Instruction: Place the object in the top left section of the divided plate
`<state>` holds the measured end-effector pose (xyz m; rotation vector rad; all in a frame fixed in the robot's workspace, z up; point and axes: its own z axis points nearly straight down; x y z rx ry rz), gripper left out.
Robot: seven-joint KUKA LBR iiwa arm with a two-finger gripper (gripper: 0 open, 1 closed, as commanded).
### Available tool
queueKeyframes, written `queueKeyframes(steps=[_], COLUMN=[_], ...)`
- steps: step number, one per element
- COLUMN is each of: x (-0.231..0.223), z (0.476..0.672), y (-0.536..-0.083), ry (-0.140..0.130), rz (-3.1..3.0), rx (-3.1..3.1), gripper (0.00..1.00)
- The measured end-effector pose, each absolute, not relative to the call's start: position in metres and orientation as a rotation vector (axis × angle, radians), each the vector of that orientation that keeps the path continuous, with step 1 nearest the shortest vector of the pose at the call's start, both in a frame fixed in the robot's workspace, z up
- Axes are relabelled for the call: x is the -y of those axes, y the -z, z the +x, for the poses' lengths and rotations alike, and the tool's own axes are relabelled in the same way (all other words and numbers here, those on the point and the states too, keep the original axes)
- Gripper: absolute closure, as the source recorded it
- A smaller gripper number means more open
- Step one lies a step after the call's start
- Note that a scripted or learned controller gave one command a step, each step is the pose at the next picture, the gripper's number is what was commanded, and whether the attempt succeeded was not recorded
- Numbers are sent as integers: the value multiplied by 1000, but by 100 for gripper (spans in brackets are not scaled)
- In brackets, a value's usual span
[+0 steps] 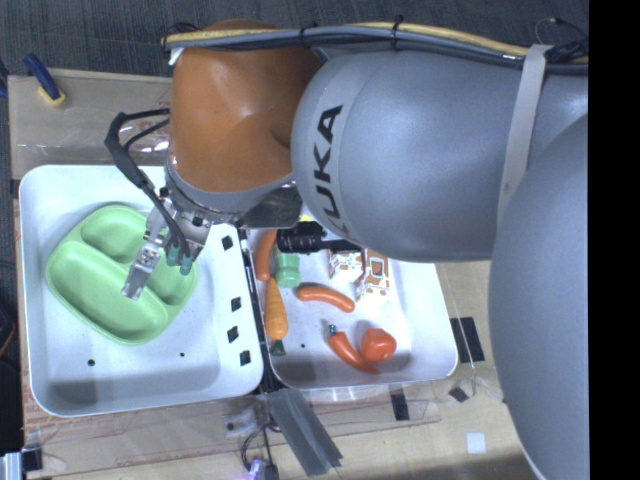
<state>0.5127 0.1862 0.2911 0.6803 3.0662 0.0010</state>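
Note:
A light green divided plate (92,268) lies in the left white bin (60,388). My gripper (158,266) hangs over the plate's right-hand side, below the orange band of the arm. A silver finger (137,274) points down-left over the plate, and a second, dark teal-tipped finger (181,256) stands to its right. They are apart and I see nothing between them. The big grey arm hides the upper right of the plate and the top of both bins.
The right bin (440,353) holds a carrot (275,310), an orange sausage (325,296), a red pepper piece (364,346), a small green item (288,270) and white-and-orange pieces (360,268). A black-marked divider (238,308) separates the bins.

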Motion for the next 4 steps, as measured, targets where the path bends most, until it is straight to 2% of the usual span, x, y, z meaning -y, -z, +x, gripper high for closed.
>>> queueKeyframes(steps=[1,2,3,4], x=[-188,-174,-108,-220], z=[513,512,492,566], y=[-302,-222,-228,-176], ry=[-2,2,2,2], rz=[670,304,515,636], rx=[-3067,-3129,-3100,-3078], gripper=[100,100,100,100])
